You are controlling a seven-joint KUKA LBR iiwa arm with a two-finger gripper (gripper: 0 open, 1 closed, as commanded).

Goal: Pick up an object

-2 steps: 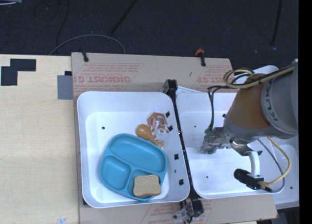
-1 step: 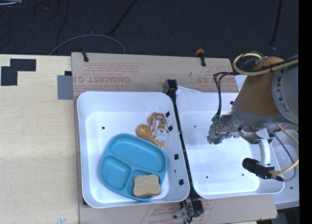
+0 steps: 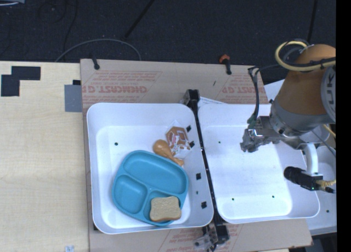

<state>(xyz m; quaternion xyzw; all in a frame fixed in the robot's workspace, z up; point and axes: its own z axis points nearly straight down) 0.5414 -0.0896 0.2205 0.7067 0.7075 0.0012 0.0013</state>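
1. Bench (image 3: 38, 152) — a pale wooden surface carrying a cardboard sheet (image 3: 142, 84) on which both bins rest.
2. Right bin (image 3: 263, 204) — white, shallow, touching the left bin along a black centre divider.
3. Left bin (image 3: 101, 136) — white and shallow; all loose objects lie in it.
4. Arm (image 3: 304, 95) — grey with an orange band, positioned above the right bin's far right side.
5. Blue tray (image 3: 142, 182) — three compartments, lying in the left bin's near half.
6. Gripper (image 3: 251, 140) — over the right bin, well apart from the tray; finger state cannot be determined.
7. Bread slice (image 3: 165, 208) — in the tray's near right compartment.
8. Packet (image 3: 178, 138) — clear wrapper, just beyond the tray.
9. Drumstick (image 3: 166, 150) — toy, touching the tray's far edge, beside the packet.
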